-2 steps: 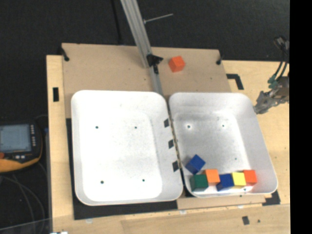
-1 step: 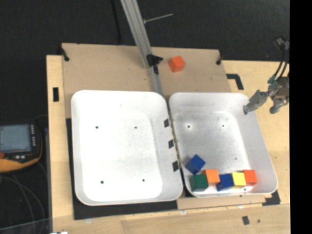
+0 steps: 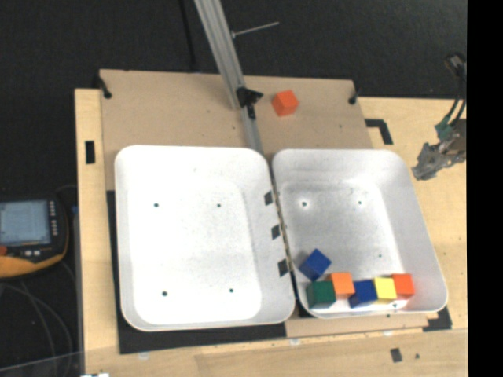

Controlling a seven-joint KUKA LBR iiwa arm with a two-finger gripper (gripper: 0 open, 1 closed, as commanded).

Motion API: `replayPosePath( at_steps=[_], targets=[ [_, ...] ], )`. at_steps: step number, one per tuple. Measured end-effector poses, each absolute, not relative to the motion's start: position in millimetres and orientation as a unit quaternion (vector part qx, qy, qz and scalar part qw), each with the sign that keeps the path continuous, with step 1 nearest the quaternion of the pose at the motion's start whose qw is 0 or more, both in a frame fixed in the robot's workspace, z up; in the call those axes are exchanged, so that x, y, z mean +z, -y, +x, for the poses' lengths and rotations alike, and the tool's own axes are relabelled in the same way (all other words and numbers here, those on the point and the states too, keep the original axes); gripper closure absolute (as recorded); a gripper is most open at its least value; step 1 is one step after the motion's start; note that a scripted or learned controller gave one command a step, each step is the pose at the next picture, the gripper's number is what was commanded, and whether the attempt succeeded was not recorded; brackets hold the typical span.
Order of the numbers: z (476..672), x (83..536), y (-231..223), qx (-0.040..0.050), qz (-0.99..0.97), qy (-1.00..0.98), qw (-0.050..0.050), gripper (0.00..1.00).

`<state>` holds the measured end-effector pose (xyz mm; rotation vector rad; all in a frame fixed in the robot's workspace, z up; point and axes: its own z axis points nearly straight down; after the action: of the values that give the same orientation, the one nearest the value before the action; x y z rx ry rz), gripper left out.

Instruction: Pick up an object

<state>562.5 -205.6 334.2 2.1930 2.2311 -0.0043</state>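
Observation:
Several small cubes lie in the right bin (image 3: pixel 393 181) near its front wall: a blue cube (image 3: pixel 315 263), a green cube (image 3: pixel 321 293), an orange cube (image 3: pixel 343 284), a second blue cube (image 3: pixel 364 292), a yellow cube (image 3: pixel 385 289) and another orange cube (image 3: pixel 403 284). A lone orange cube (image 3: pixel 284 103) rests on the brown board behind the bins. My gripper (image 3: pixel 435 157) hangs at the right edge of the view, just outside the right bin's far right corner, well away from the cubes.
The left bin (image 3: pixel 134 210) sits beside the right one. A slanted metal bar (image 3: pixel 224 45) runs from the top of the view down to the gap between the bins. A handheld pendant (image 3: pixel 27 230) lies off the bench at the left.

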Motion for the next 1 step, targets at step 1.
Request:
replayPosePath(
  at_steps=[1],
  targets=[
    [562.4,333.6,205.5,-0.002,0.701,-0.713,0.006,0.0]
  ],
)
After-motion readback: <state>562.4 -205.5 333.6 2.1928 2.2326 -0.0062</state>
